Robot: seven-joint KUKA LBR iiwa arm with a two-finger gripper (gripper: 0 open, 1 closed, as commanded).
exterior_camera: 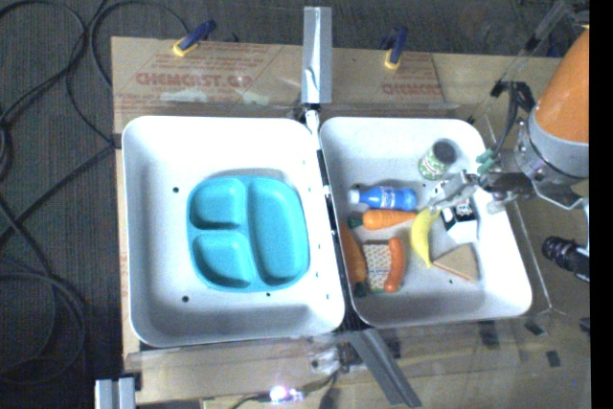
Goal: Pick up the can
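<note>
Over the right white bin (498, 297), the two-finger gripper (458, 196) hangs low, and I cannot tell how it is set.

Nothing sits in its grip that I can see. The small round metal can (440, 158) stands near the bin's back corner, just beside the gripper. The grey arm with the orange band (560, 124) reaches in from the right, bent down toward the yellow banana (422, 237), the blue and white bottle (385, 198) and the orange carrot (388, 218). The left white bin (144, 235) holds a blue tray with three parts (249, 230).
</note>
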